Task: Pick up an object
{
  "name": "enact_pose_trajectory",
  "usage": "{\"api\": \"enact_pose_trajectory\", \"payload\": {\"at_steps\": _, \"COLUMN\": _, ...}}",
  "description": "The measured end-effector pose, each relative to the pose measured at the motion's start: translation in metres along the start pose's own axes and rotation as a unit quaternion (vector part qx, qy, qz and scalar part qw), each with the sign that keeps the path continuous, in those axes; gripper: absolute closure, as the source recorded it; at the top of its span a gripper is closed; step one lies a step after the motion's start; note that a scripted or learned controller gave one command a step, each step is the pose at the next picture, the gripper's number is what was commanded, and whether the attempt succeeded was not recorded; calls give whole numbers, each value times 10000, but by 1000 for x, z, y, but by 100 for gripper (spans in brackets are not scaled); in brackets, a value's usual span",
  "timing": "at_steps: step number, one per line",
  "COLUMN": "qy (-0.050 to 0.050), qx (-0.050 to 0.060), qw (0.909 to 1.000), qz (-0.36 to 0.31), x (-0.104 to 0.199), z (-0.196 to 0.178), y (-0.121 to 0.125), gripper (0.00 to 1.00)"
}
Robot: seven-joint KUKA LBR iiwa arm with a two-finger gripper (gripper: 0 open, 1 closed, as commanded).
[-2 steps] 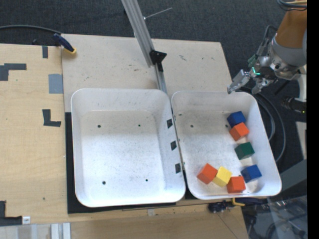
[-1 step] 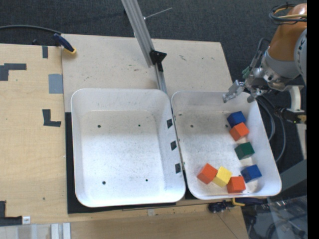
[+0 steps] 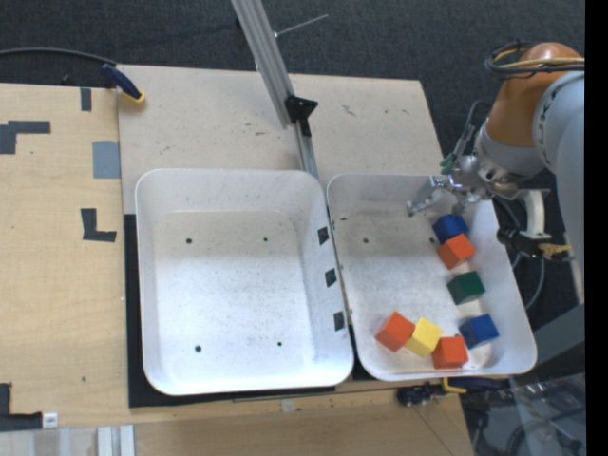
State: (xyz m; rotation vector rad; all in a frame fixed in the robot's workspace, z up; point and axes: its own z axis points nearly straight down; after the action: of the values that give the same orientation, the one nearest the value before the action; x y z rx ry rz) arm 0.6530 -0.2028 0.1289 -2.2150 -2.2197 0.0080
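Blocks (image 3: pixel 446 297) — seven, mixed colours — lie in the right bin (image 3: pixel 380 217); fingers' (image 3: pixel 425 198) state I cannot tell.

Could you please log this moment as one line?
tool above right bin, upper area | nearest: blue cube | nothing seen held | left bin

Wooden bench (image 3: pixel 218 122) carries two shallow white bins side by side: left bin (image 3: pixel 152 255), right bin (image 3: pixel 380 207). Grey tape patches (image 3: pixel 106 160) lie at left.
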Motion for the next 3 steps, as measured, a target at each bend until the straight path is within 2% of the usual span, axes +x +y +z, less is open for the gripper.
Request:
{"api": "enact_pose_trajectory", "payload": {"at_steps": 1, "qy": -6, "qx": -18, "qw": 10000, "qz": -3, "x": 1, "z": 40, "y": 0, "gripper": 0}}
{"api": "enact_pose_trajectory", "payload": {"at_steps": 2, "qy": -11, "qx": -29, "qw": 10000, "qz": -10, "x": 2, "z": 27, "y": 1, "gripper": 100}}
{"api": "enact_pose_trajectory", "payload": {"at_steps": 3, "qy": -6, "qx": -57, "qw": 10000, "qz": 1, "x": 6, "z": -16, "y": 1, "gripper": 100}}
